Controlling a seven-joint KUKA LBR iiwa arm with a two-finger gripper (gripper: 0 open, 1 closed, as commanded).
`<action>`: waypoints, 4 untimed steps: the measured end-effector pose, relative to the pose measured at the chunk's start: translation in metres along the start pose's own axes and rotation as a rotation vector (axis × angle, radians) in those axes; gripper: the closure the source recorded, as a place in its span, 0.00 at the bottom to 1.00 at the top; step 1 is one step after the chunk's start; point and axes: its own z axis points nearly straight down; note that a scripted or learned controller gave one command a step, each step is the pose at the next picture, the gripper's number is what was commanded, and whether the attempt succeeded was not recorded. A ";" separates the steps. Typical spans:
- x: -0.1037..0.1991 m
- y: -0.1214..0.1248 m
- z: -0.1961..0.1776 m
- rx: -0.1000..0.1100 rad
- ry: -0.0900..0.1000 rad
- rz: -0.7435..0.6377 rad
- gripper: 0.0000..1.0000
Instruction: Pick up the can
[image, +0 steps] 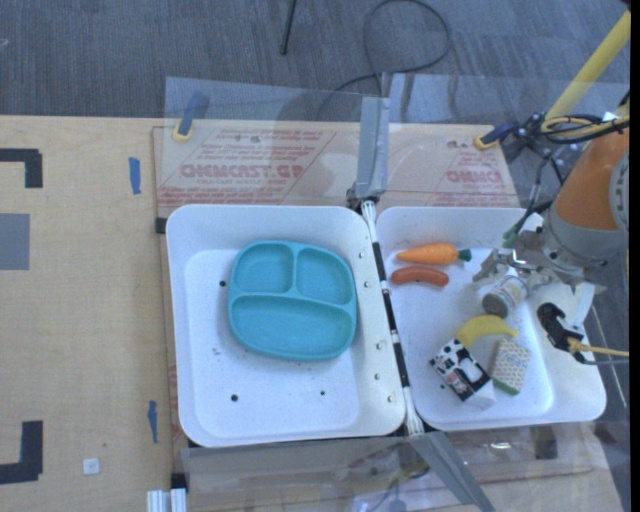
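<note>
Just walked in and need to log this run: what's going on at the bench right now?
A grey arm with an orange band reaches in over the right bin, its pincer hovering right at the can, which lies tilted. Whether it has a grip can't be told. Beside the can lie a carrot, a sausage, a banana and a small black-and-white carton. The left bin holds a teal divided plate.
</note>
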 end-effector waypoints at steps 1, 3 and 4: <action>0.045 -0.018 0.000 0.004 -0.008 0.036 0.00; 0.042 -0.042 0.000 0.006 -0.005 0.243 0.00; 0.041 -0.041 -0.007 0.008 -0.006 0.244 1.00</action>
